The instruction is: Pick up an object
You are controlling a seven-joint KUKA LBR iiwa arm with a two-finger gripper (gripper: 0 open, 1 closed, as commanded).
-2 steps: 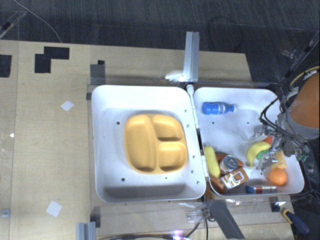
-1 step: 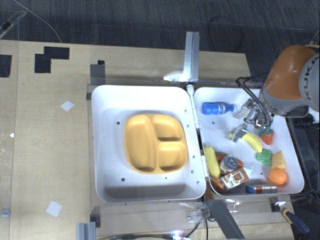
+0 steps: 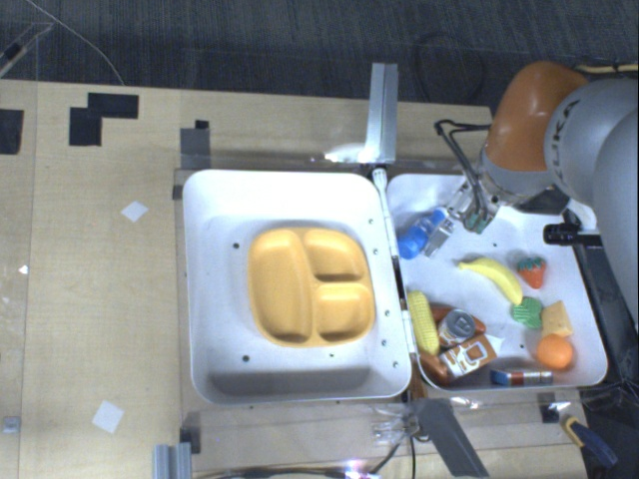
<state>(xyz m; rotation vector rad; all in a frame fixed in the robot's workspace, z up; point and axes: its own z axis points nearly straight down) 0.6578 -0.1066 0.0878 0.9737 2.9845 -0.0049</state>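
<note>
- Small blue plastic bottle, lying in the right white bin's upper-left corner, near the dividing wall: probably light, rigid and slick; best grasped across its middle.
- Gripper hangs just beside the bottle's pale cap end, the grey arm reaching in from the right.
- Finger opening cannot be told; no object is seen held.

L bin: divided tray in middle. R bin: bottle far-left, banana center, corn by left wall, orange near-right.
</note>
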